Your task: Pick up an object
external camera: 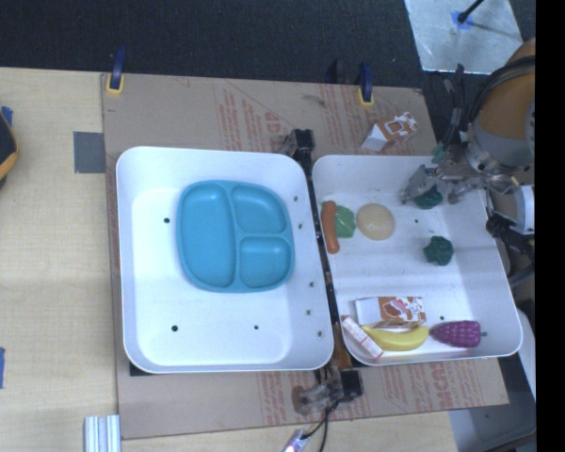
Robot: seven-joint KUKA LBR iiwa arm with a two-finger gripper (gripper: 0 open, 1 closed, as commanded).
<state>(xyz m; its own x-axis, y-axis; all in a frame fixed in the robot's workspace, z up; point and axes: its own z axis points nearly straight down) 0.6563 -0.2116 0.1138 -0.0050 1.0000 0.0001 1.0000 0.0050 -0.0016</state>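
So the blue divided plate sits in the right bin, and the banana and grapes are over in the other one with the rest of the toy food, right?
Not quite. The camera view shows the blue divided plate in the left bin, not the right one. The banana and grapes are indeed in the other bin, the right one, with the rest of the toy food.

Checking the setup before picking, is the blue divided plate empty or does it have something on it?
Empty. The blue divided plate lies flat in the left bin, all three compartments bare.
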